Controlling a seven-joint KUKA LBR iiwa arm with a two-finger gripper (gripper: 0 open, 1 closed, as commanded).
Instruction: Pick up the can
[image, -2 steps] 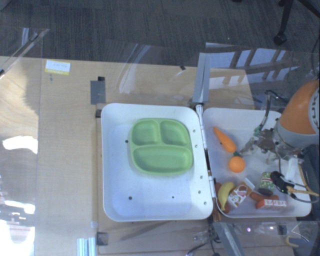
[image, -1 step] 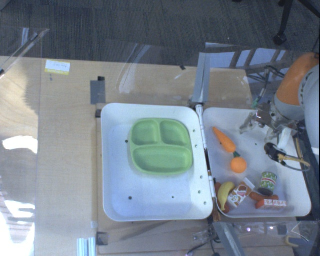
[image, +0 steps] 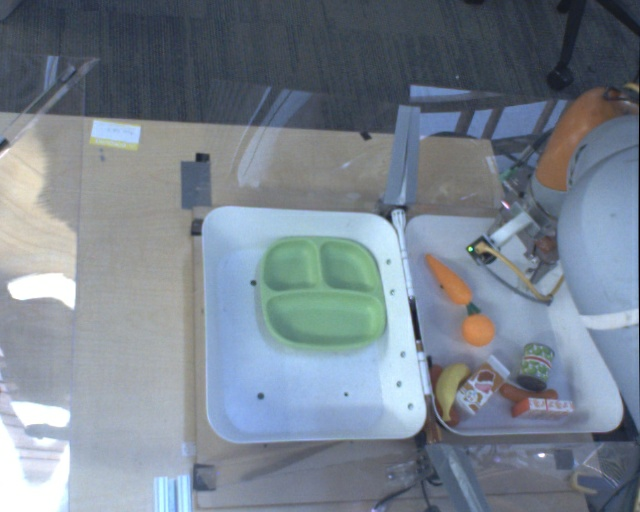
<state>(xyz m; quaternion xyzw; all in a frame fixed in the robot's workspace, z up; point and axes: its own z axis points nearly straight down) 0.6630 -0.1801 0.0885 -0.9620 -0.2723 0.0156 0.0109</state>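
The can (image: 536, 361) is small, with a green and white label and a dark end. It stands in the front right part of the right bin (image: 590, 400). My gripper (image: 527, 256) hangs over the back right part of that bin, well behind the can and apart from it. The grey arm with its orange band comes in from the right edge. Nothing shows held at the gripper.
Also in the right bin are a carrot (image: 449, 280), an orange (image: 478, 330), a banana (image: 449, 386), a small carton (image: 477, 391) and a red packet (image: 540, 405) just in front of the can. The left bin (image: 230, 400) holds a green divided plate (image: 322, 293).
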